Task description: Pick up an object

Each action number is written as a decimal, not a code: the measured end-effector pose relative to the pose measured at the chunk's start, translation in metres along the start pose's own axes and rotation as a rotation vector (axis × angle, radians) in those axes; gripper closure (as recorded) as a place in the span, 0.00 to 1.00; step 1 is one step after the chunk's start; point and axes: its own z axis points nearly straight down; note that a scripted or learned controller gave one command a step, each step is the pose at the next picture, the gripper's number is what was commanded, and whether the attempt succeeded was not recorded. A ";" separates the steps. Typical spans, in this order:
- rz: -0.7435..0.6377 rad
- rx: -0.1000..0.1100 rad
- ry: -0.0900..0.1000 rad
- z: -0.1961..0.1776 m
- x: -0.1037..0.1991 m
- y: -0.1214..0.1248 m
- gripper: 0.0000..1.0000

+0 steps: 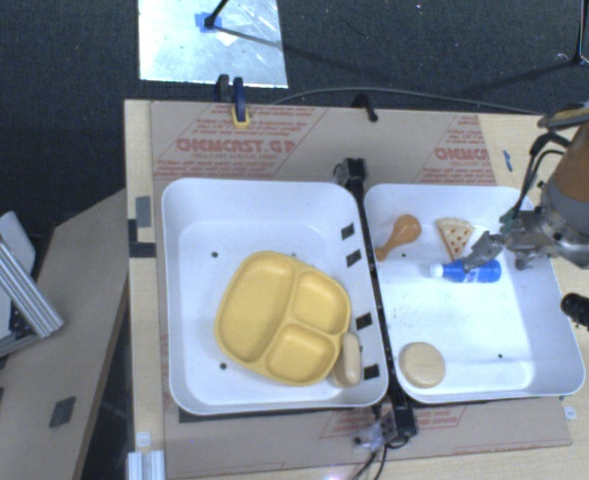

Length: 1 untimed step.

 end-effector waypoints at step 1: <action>-0.003 -0.012 -0.002 -0.007 0.000 0.003 0.00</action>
